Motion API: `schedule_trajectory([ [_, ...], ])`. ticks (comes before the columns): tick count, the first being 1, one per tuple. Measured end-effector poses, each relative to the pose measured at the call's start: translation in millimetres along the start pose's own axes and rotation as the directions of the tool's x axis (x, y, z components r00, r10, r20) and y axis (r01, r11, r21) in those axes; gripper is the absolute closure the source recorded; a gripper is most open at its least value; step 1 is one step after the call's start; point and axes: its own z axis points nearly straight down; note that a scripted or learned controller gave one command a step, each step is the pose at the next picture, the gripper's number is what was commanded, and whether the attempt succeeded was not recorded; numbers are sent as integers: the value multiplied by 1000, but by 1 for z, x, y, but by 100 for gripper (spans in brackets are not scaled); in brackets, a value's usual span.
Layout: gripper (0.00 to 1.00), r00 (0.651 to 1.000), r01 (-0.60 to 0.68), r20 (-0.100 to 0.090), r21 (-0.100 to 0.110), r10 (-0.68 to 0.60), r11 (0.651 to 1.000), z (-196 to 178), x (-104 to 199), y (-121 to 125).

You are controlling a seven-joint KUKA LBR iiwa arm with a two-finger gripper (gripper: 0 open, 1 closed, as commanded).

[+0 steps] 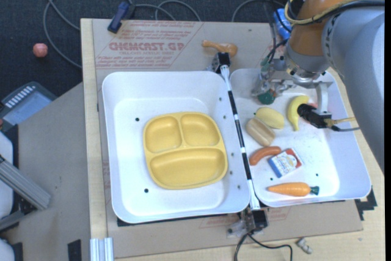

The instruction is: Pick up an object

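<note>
Objects to pick: toy foods lying loose in the right bin [342,189], all apart from the gripper's tip
Carrot [292,189]: orange with a green end, lying flat nearest the camera, close to the bin's front wall
Small packet [285,162]: red, white and blue, just behind the carrot
Sausage [264,154]: reddish-orange, just left of the packet, near the divider between the bins
Bread roll [260,130]: tan, behind the sausage
Lemon-like piece [270,117]: pale yellow, touching or just beside the roll
Banana [297,110]: yellow, curved, right of the pale piece
Left bin [122,150]: holds a yellow divided plate [183,150] with three compartments, lying flat at its middle
Gripper [267,93]: lowered over the far left corner of the right bin, something dark green at its tip; whether the jaws are open or closed I cannot tell
Arm [342,27]: grey with an orange band, reaching in from the right
Bench top: a brown toy piece [220,47] lies beyond the bins
</note>
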Motion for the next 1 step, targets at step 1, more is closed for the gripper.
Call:
schedule_trajectory([
  [1,100,1000,0,-2,3,0,1000,-90,74,-22],
])
